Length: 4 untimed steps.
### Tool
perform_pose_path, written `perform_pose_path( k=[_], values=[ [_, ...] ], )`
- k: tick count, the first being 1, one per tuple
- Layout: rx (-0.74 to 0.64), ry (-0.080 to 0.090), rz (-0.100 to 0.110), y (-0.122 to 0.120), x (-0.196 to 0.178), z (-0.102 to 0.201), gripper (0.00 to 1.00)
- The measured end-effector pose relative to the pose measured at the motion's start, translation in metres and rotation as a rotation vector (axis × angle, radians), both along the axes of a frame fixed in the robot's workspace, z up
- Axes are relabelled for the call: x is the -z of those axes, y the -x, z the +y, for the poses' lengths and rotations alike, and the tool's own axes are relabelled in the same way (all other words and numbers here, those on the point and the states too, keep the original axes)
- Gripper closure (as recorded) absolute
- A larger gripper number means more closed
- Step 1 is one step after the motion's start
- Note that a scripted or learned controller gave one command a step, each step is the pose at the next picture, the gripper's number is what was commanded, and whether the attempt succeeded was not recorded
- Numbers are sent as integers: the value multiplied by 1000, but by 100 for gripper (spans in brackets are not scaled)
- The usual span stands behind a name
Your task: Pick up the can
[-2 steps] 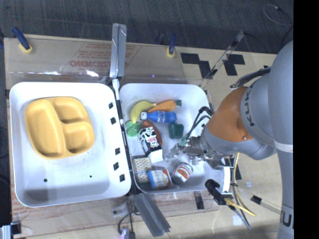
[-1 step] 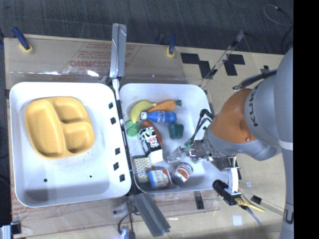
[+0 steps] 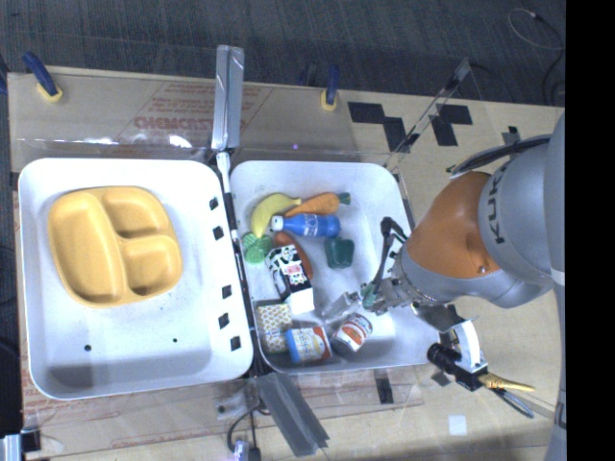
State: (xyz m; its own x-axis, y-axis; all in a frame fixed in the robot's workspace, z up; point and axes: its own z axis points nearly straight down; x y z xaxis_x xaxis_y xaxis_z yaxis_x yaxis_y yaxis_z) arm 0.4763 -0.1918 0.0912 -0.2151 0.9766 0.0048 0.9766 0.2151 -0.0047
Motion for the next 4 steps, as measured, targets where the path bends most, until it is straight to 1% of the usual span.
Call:
perform_pose_path(
  k=[1,2,3,4],
  values=[
    [28,3,-3,-12,-41,-2,0],
    [-369,1,-5,-1,0,14,0],
    [-279,3,-6,-32,-88,63,0],
    [-710,1,-6,-1,-91,37,0]
  ],
)
